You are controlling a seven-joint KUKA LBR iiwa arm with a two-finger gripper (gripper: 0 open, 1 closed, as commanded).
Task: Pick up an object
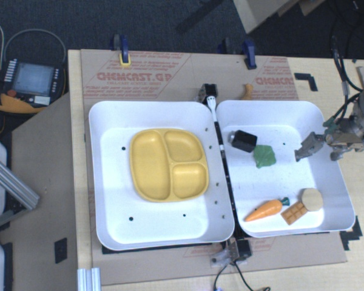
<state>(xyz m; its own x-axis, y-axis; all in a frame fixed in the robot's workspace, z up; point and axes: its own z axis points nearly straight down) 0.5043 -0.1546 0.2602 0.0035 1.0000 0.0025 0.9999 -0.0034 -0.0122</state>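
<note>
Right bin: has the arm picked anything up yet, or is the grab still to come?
Nothing looks picked. The black block, green piece, carrot, brown waffle piece and beige round piece all lie on the right bin floor. The gripper is above that bin's right edge, beside no object. Approach, grasp and lift all remain.

Bright even light, sharp, mild glare on white bins [103, 162]

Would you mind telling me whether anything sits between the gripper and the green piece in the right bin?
Nothing visible does. The gripper hangs at the right bin's right side, and only bare white floor separates it from the green piece. The black block lies beyond, to its left.
</note>
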